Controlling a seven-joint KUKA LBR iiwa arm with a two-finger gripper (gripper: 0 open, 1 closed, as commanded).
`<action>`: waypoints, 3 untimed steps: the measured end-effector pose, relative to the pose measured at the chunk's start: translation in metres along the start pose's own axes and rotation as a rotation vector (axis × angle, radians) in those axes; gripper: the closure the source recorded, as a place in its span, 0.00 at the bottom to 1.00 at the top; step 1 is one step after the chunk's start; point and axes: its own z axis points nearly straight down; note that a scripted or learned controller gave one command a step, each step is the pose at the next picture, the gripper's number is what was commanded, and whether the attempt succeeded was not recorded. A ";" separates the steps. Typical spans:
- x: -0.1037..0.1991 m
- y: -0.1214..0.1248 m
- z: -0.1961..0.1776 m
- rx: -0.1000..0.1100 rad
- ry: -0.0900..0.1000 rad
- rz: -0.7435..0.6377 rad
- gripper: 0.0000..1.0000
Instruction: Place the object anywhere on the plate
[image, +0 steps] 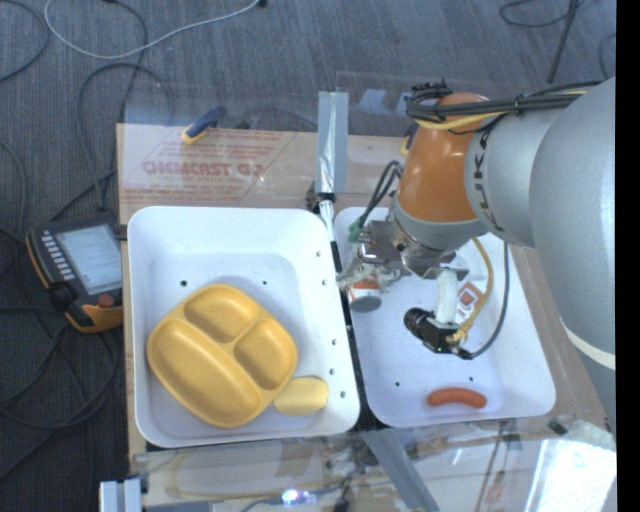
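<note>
Plate (222, 354), yellow with compartments, lies in the left bin (160, 240), a pale yellow lump (301, 396) touching its lower right edge. Right bin (530, 385) holds an orange sausage-shaped object (457, 399) near its front. Tool (366, 285) hangs over the bins' divide, under the arm (520, 150); cannot tell its fingers' state.

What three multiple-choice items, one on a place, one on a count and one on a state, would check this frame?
1. Where is the yellow plate?
A. left bin
B. right bin
C. on the floor

2. How many compartments does the plate have?
A. one
B. three
C. six

3. How does the orange sausage lie?
A. on the plate
B. flat on the right bin floor
C. standing on end

Key: 1 A, the plate sits in the left bin. 2 B, three hollows show in it. 3 B, the sausage lies flat near the right bin's front edge, apart from the tool.
</note>
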 end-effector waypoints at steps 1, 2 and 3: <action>0.085 -0.030 0.000 -0.001 0.001 -0.468 1.00; 0.144 -0.054 0.044 0.001 0.001 -0.609 1.00; 0.143 -0.054 0.044 0.000 0.000 -0.608 0.00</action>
